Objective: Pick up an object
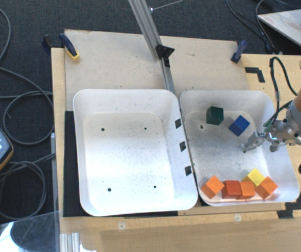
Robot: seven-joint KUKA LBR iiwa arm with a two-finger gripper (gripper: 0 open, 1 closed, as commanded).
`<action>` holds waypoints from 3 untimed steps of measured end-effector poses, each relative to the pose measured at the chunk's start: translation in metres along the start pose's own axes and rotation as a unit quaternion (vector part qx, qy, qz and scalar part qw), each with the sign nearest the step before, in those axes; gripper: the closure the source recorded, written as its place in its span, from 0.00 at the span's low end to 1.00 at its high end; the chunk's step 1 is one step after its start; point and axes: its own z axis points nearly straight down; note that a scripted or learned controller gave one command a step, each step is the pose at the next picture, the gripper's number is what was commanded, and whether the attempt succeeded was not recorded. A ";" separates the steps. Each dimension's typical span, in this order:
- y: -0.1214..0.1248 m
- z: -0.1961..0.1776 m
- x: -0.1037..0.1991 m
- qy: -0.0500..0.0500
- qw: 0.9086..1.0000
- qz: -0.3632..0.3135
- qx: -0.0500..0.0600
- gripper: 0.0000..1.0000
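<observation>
1. The bench [114, 62] bore two white bins; the left bin [124, 151] lay bare.
2. My gripper [260, 140] hung spread wide, grasping nothing, in the right bin [218, 156].
3. The blue cube [239, 125] sat just beside it, next to the green cube [214, 115].
4. Orange blocks [233, 188] and a yellow block [256, 176] crowded the near wall.

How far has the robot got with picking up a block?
Nothing looks picked up yet. The claw hangs low in the right bin, just below the blue cube, with no block between its fingers. The green cube and the orange and yellow blocks lie untouched. The grab and lift are left.
</observation>
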 end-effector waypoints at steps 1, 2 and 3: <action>-0.008 0.061 -0.002 0.000 1.000 0.000 0.001 0.00; -0.005 0.046 -0.003 -0.001 1.000 0.000 -0.004 1.00; 0.001 0.001 0.002 -0.002 1.000 -0.001 -0.006 1.00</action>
